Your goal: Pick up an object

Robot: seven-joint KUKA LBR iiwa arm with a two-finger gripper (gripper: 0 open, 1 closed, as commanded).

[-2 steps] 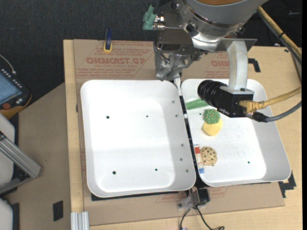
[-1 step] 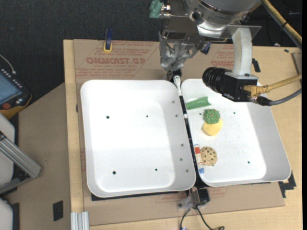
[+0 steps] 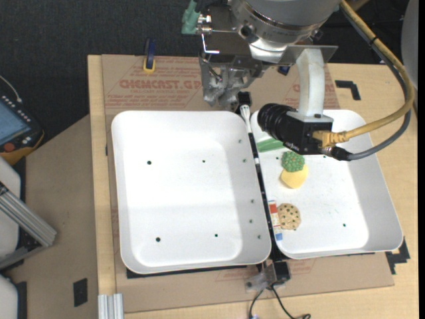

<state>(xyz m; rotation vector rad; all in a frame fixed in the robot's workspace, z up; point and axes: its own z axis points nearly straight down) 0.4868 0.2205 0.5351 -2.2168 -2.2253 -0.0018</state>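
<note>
The end effector hangs over the counter behind the bins, its grip unreadable; toy pineapple and cookie lie nearer the camera.

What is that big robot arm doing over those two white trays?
It is trying to pick something up. The arm reaches in over the right bin, and its gripper hangs near the far edge, by the seam between the bins, with nothing visibly in it. In the right bin lie a yellow toy with a green top, a round speckled cookie and a green piece. The left bin sits beside it.
</note>
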